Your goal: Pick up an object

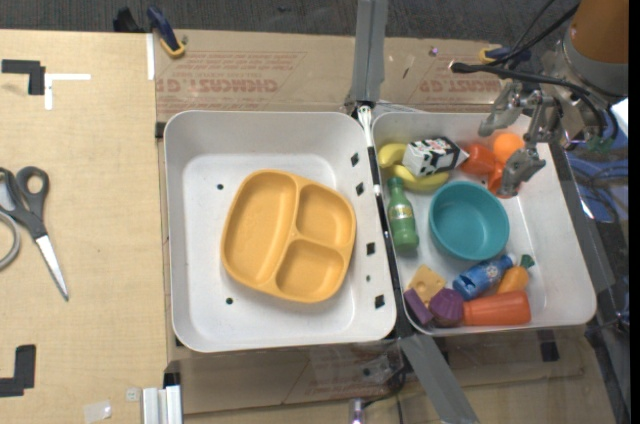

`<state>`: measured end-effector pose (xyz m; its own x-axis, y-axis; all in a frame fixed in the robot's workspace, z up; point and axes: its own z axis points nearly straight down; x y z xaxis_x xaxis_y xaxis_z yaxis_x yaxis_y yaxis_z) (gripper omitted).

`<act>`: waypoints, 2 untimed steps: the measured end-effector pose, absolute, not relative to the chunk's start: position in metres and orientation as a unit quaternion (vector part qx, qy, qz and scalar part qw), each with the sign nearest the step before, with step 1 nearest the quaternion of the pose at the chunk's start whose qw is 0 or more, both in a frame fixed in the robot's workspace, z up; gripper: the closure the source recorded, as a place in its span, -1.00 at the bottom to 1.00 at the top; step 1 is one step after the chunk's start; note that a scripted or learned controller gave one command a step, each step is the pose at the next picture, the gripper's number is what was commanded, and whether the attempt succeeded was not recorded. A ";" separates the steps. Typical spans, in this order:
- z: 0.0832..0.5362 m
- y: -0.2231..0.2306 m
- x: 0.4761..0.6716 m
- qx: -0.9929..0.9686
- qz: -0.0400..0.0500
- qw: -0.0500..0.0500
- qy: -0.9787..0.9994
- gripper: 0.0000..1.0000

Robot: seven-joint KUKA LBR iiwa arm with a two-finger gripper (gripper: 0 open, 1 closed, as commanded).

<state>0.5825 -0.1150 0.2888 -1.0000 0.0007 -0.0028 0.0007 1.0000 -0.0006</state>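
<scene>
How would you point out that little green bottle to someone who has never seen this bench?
Start at the right white bin, the one crowded with toys. Along its left wall, just left of the teal bowl and below the yellow banana, lies the green bottle. It is the only green thing there, slim with a yellow label.

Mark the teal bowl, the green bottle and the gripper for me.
teal bowl (469,222), camera view, inner bottom.
green bottle (402,215), camera view, label at mid-body.
gripper (520,169), camera view, between its fingertips.
</scene>
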 end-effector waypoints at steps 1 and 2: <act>0.174 -0.181 0.555 -0.064 0.000 0.001 0.998 -1.00; 0.101 -0.185 0.626 -0.076 0.000 0.003 0.997 -1.00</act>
<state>0.6259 -0.1849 0.1014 -0.9885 -0.1513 -0.0061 -0.1513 0.9885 -0.0011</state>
